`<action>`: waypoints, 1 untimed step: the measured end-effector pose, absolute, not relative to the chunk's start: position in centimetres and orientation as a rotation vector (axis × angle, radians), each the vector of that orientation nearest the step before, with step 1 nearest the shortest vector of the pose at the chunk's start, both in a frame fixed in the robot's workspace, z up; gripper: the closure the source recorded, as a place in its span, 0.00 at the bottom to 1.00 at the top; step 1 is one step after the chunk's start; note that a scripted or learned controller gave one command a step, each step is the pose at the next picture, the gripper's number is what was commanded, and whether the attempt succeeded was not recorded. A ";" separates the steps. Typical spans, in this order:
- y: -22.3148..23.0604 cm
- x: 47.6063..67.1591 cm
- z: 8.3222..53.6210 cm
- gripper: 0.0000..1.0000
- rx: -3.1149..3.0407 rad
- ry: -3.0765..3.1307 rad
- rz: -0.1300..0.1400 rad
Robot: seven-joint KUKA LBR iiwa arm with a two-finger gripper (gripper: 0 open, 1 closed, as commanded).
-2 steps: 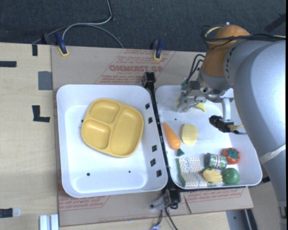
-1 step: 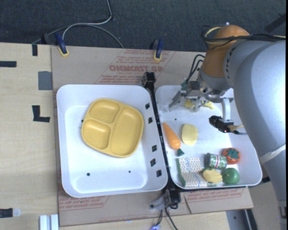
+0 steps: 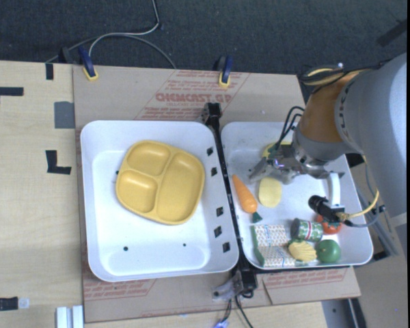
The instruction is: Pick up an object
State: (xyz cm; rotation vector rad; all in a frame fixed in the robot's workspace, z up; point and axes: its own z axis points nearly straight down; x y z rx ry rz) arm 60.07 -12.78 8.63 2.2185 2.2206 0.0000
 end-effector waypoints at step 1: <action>-12.9 58.2 8.7 0.00 2.215 2.219 0.004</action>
